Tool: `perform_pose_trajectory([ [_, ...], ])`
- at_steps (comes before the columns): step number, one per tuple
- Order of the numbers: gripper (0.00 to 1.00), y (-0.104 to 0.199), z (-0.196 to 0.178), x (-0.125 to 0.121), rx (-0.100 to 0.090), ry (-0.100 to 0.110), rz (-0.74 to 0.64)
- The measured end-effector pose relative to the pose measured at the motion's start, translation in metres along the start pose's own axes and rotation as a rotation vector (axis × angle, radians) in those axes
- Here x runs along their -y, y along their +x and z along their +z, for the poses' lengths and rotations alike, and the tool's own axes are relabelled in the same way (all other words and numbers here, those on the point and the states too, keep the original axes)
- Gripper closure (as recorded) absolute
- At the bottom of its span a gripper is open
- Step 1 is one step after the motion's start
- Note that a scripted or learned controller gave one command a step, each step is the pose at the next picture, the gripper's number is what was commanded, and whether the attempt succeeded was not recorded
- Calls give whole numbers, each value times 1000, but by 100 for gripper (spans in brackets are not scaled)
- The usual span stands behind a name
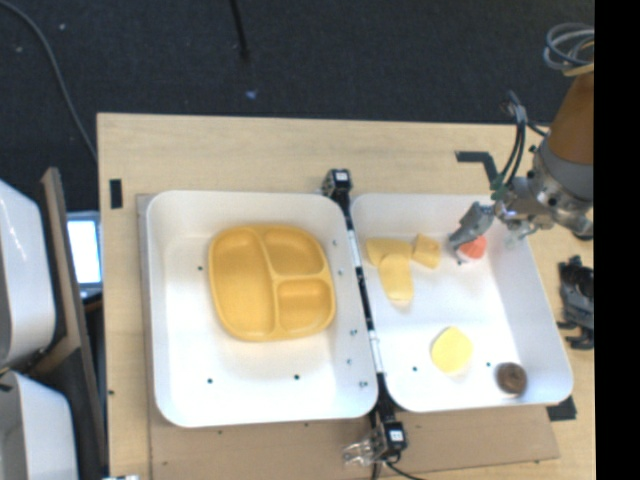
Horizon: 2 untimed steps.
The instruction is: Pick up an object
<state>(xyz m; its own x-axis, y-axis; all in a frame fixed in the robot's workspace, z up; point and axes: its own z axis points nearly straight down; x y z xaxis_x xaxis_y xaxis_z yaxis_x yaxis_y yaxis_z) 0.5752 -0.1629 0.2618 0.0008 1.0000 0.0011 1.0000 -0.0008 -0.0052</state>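
Observation:
My gripper (467,236) hangs over the upper right part of the right bin (530,298), reaching in from the right. A small red-orange object (475,250) lies right at its tip, partly covered by it; whether it is gripped or only touched is unclear. To the left of the gripper lie pale yellow food pieces: a small block (427,252), a wedge (383,250) and a longer piece (399,280). A round yellow piece (451,350) sits lower in the bin. A small brown ball (511,377) rests near the bin's lower right corner.
The left bin (170,368) holds a yellow divided plate (270,280) with three compartments. A ridge with black clips (339,181) joins the two bins. Cables and black hardware (577,298) sit beside the right bin's right edge.

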Motion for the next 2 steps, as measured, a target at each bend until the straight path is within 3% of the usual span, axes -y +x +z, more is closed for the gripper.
perform_pose_trajectory([
  [1,0,0,-3,-1,1,-6,-1],
  [2,0,0,39,-3,1,-2,0],
])
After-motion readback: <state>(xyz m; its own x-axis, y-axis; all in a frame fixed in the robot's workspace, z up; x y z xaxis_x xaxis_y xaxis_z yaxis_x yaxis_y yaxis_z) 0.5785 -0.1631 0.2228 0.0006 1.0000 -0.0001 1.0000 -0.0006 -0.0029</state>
